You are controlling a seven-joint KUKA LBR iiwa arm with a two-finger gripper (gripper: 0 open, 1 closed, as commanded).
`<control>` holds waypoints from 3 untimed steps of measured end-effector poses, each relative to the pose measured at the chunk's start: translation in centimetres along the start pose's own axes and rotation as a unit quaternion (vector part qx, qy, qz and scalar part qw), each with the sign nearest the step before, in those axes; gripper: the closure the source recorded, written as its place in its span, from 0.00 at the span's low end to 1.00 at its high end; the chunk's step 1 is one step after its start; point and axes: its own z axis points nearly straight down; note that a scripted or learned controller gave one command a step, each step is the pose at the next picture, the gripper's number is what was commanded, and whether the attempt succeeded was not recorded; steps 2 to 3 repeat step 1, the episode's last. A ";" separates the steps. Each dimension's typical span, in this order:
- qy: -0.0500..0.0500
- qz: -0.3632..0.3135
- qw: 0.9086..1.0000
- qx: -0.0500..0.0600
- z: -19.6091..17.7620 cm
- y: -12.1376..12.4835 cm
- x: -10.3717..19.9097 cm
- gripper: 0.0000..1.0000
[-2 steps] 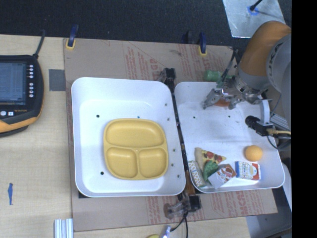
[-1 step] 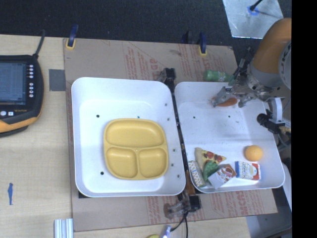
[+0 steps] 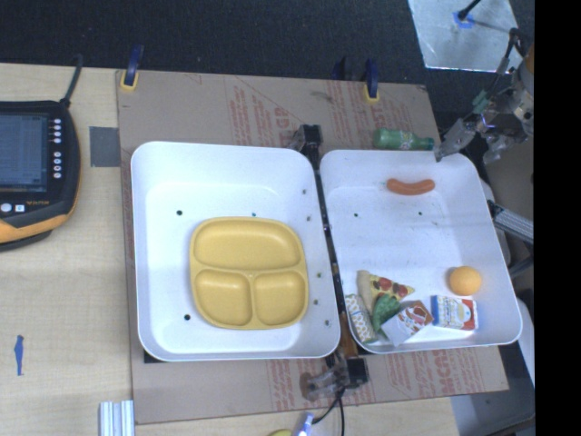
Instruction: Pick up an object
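Note:
The right bin point(image 3: 454, 225) holds a brown sausage point(image 3: 410, 186) near its far edge, an orange ball point(image 3: 465, 280) at its right side, and a heap at its near edge: a toy pizza slice point(image 3: 385, 288), a small red and white carton point(image 3: 454, 312) and some wrappers point(image 3: 406, 323). My gripper point(image 3: 472, 145) hangs at the far right corner of that bin, above its rim. Its two dark fingers point(image 3: 451, 140) are spread apart and hold nothing. The sausage lies to the left of it and a little nearer.
A yellow divided plate point(image 3: 248, 272) lies in the left bin point(image 3: 163, 189). A green bottle point(image 3: 404, 139) rests on the cardboard just beyond the right bin. A teach pendant point(image 3: 32, 175) sits at the bench's left edge. Blue clamps point(image 3: 370, 71) grip the cardboard's far edge.

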 end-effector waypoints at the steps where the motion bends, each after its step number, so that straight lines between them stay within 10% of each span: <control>1: 0.001 -0.002 1.000 0.003 10.1 -4.7 8.4 0.00; 3: 0.001 -0.002 1.000 0.003 10.1 -4.7 8.4 0.00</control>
